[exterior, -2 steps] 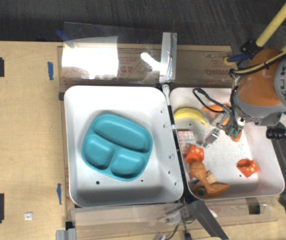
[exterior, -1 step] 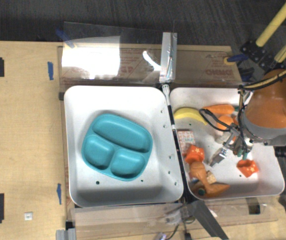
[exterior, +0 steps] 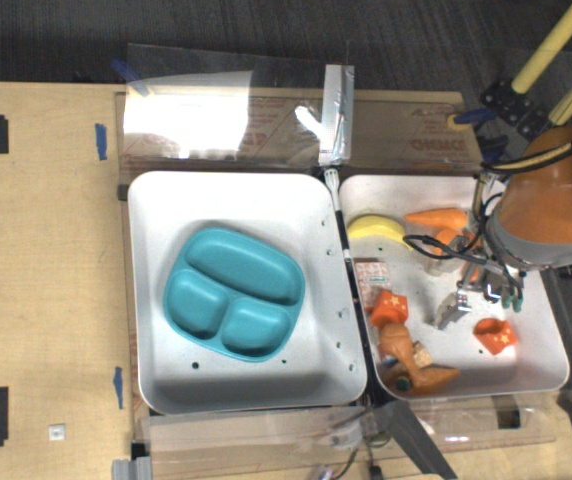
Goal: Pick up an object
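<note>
White plastic makes up both bins on the table (exterior: 46, 268), which sit side by side with their inner rims touching. The left bin (exterior: 156, 208) carries one teal tray (exterior: 234, 291) with three compartments, lying near the middle with bare floor all round it, widest along the far and left walls.

The right bin (exterior: 551, 363) is more crowded. A yellow piece (exterior: 376, 229) lies at the far left corner, close against the dividing rim, and an orange carrot-like piece (exterior: 436, 218) sits just right of it near the far wall. A small printed packet (exterior: 370, 271) lies along the left wall. Below it an orange-red toy (exterior: 388, 308) and a brown-orange cluster (exterior: 411, 363) crowd the near left corner, almost at the near rim. A small red piece (exterior: 494, 335) lies alone toward the near right.

The arm (exterior: 551, 203) reaches in over the right rim, its orange band above the far right part of the bin. The claw (exterior: 453, 310) points down over the bare middle floor, between the orange-red toy and the red piece; it looks slightly spread with nothing between its fingers, though wires blur the tips. Open floor remains around the claw and along the near right wall.
</note>
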You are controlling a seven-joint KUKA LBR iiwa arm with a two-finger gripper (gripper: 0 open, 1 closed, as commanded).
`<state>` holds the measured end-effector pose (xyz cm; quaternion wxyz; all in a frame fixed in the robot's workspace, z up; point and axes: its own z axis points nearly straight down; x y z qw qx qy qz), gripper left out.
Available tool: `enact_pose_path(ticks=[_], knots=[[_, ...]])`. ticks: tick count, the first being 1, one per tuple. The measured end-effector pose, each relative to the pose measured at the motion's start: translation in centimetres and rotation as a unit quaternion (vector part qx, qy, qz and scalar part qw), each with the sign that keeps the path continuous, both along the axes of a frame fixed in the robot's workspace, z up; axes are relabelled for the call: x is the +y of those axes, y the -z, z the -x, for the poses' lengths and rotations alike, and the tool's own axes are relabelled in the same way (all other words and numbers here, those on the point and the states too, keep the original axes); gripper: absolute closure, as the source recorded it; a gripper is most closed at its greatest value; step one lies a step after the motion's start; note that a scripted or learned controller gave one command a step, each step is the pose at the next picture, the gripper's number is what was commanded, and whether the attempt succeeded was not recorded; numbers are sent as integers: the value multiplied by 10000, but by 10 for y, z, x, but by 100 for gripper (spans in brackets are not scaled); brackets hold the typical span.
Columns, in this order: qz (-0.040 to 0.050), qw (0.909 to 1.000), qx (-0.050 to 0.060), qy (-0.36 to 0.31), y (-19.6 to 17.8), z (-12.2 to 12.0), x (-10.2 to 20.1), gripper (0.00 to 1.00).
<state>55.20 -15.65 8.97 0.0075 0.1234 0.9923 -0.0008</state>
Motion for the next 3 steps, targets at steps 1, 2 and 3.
enact_pose_path(ticks=[1,2,3], knots=[[-10,9991,7,-430,1,-73,40,0],[-1,9991,-73,-425,-14,-77,40,100],[-17,9983,-27,-585,-126,-94,117,100]])
